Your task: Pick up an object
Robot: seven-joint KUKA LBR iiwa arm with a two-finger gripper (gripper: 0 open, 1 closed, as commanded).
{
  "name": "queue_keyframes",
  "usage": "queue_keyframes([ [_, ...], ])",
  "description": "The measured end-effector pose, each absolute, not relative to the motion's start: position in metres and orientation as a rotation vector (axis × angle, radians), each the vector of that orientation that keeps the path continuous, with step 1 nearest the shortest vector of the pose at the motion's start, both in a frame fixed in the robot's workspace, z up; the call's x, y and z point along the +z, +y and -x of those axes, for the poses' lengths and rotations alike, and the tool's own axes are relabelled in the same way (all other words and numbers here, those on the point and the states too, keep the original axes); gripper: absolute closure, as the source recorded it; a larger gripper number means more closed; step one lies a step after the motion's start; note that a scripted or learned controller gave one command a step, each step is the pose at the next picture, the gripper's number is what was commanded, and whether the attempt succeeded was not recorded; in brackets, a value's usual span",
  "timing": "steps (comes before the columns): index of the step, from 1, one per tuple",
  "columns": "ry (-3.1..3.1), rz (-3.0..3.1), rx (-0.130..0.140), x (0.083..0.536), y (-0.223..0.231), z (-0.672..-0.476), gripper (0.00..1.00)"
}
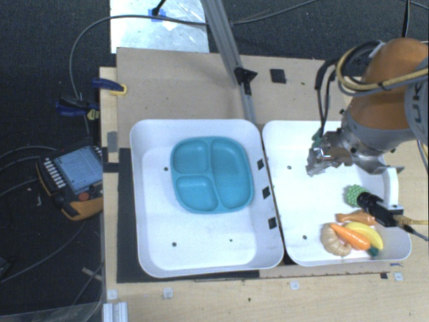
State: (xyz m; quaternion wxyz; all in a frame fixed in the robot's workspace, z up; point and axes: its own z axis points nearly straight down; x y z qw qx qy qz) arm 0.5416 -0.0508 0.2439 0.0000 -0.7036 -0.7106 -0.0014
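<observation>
Hovering over the right bin, the arm has nothing lifted yet.

Toy foods sit untouched in the near right corner of the right bin: a green piece, an orange carrot, a yellow banana and a tan piece. The claw hangs above bare bin floor toward the far edge, apart from the pile; nothing appears between its tips, and I cannot tell how wide it is set. A blue divided plate lies in the left bin. The whole pick seems left to do.
</observation>
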Motion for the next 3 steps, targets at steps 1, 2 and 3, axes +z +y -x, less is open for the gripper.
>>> queue_keyframes([
  [1,-2.233,2.209,-0.005,0.239,0.005,-0.547,1.0],
  [2,-2.232,2.208,-0.003,0.226,0.057,-0.535,1.0],
  [3,-2.234,2.208,-0.005,0.235,0.109,-0.526,1.0],
])
